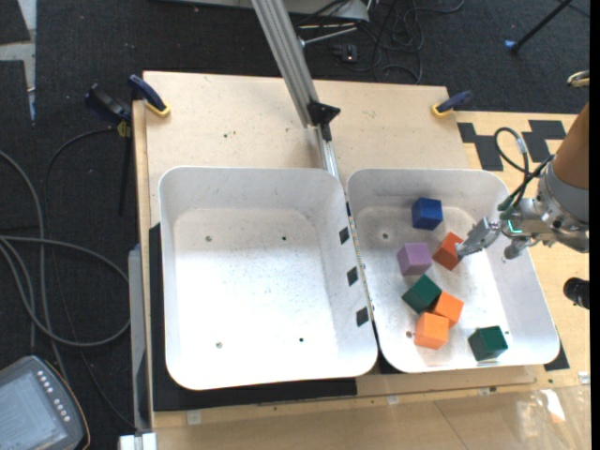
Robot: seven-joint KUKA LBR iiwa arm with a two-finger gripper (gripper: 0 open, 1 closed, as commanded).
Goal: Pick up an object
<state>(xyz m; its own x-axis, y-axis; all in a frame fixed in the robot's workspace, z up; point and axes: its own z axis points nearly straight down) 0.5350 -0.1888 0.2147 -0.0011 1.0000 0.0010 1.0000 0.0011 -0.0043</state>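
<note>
Claw (pixel 472 242) beside red block (pixel 448 250), no readable labels

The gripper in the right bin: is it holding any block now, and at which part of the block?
It cannot be told. The gripper is right at the red block, but the view does not show the block between its fingers.

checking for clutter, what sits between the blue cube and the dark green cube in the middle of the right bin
In the camera view, the purple cube lies between the blue cube and the dark green cube, a little left of the line joining them.
</note>
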